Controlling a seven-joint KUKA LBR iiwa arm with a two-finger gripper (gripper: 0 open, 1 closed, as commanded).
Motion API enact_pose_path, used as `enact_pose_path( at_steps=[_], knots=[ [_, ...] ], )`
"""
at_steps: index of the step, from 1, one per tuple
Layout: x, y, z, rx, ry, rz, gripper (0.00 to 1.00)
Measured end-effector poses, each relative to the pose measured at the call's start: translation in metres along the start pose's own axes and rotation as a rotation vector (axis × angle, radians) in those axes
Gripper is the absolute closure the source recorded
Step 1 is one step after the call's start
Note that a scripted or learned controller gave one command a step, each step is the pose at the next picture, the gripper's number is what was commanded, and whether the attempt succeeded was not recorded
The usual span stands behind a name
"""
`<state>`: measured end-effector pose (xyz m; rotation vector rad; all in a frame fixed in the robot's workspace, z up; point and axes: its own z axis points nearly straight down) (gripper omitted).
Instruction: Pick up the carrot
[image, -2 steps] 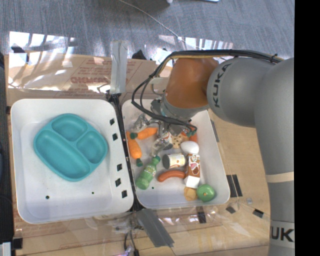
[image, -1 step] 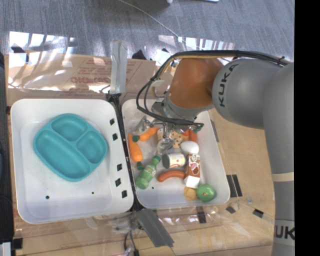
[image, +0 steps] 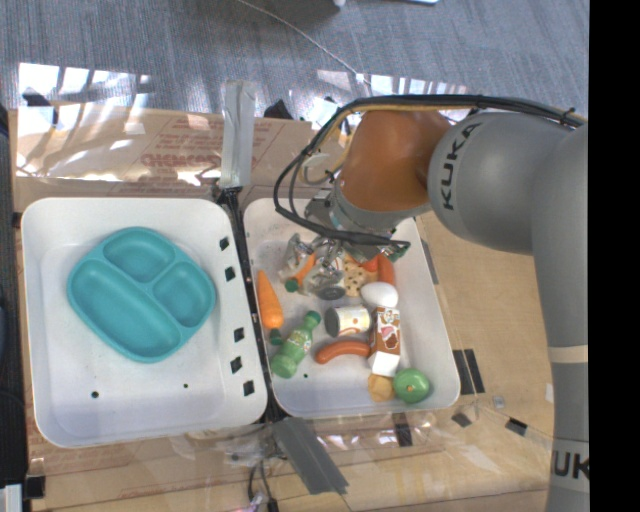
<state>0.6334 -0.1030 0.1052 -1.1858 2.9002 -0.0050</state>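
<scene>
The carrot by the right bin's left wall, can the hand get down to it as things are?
Probably yes. The carrot lies uncovered along the wall of the right bin, apart from the green bottle. The hand is close by, though the wall could crowd one finger.

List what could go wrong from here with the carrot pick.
1. The gripper sits over a pile of small toys in the right bin, while the carrot lies apart, near that bin's left wall. It may well grab the wrong item.
2. The carrot lies close to the wall, so a finger might strike the rim on descent.
3. The green bottle lies just below the carrot's tip and could get nudged.
</scene>
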Motion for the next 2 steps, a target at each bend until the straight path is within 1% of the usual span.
enact_pose_path(
  at_steps=[1,2],
  knots=[
    [-0.053,0.0148,-0.0985,0.003,-0.003,0.067,1.0],
    [-0.0524,0.0154,-0.1046,-0.001,0.001,0.066,1.0]
  ],
)
